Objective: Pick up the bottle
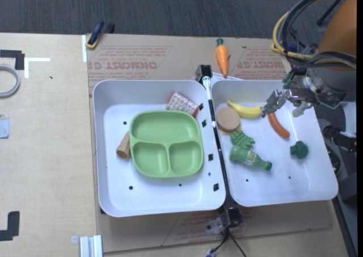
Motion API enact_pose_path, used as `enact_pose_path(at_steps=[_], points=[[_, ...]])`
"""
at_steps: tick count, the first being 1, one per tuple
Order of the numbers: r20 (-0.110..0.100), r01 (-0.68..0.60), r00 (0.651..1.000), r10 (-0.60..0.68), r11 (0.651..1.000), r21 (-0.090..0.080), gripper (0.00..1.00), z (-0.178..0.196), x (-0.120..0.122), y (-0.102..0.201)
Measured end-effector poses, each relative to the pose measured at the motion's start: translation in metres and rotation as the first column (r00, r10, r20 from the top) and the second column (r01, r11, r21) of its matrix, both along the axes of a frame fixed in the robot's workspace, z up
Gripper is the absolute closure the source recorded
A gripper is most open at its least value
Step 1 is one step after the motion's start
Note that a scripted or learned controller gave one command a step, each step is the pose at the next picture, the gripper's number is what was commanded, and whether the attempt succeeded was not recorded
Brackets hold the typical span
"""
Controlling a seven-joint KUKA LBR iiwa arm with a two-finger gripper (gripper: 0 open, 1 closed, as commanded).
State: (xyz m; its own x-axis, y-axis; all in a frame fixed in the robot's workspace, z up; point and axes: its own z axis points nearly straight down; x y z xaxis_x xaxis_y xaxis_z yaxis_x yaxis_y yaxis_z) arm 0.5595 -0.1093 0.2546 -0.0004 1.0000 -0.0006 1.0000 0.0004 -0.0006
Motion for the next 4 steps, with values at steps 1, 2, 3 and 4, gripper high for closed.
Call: enact_pose_path(at_steps=[1, 2, 3, 4], points=[[-0.001, 0.147, 0.989, -0.147, 0.989, 0.0, 0.0, -0.057, -0.026, 0.055], [-0.001, 0.149, 0.989, -0.149, 0.989, -0.001, 1.0, -0.048, -0.026, 0.054], [-0.001, 0.048, 0.999, -0.048, 0.999, 0.0, 1.0, -0.003, -0.072, 0.092], [-0.002, 0.026, 1.0, -0.026, 1.0, 0.0, 1.0, -0.015, -0.082, 0.098]])
